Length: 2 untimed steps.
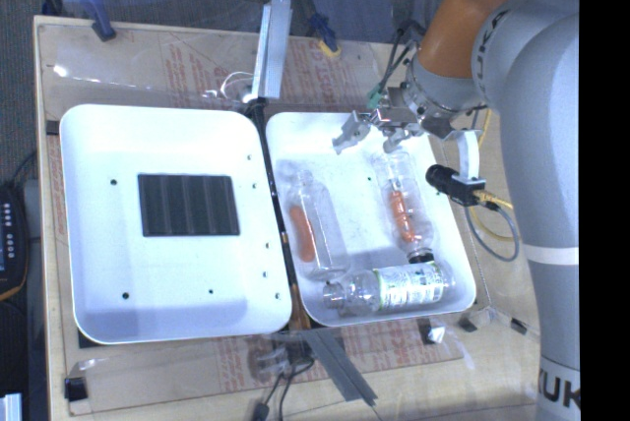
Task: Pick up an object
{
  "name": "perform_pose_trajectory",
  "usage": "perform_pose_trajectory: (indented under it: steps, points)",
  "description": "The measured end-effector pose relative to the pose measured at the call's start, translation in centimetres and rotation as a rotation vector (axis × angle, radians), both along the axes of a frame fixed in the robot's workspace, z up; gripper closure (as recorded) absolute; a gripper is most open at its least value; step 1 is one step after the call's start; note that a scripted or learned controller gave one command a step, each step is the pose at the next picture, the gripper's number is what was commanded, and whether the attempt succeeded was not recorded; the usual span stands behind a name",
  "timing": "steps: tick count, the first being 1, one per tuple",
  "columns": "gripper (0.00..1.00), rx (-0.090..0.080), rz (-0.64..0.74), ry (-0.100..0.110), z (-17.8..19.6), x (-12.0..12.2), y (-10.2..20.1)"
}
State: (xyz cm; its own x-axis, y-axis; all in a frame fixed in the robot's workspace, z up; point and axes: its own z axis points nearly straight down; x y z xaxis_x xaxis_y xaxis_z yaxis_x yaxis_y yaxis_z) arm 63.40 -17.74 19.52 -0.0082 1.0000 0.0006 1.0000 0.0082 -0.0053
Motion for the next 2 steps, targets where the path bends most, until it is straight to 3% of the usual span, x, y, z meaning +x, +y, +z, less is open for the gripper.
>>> perform_pose_trajectory:
  steps: [1,2]
  points:
    - [0.0,0.001,0.03,0.0,-0.1,-2.2,-3.2]
    - [0.0,0.001,0.13,-0.002,0.2,-6.4,-3.2]
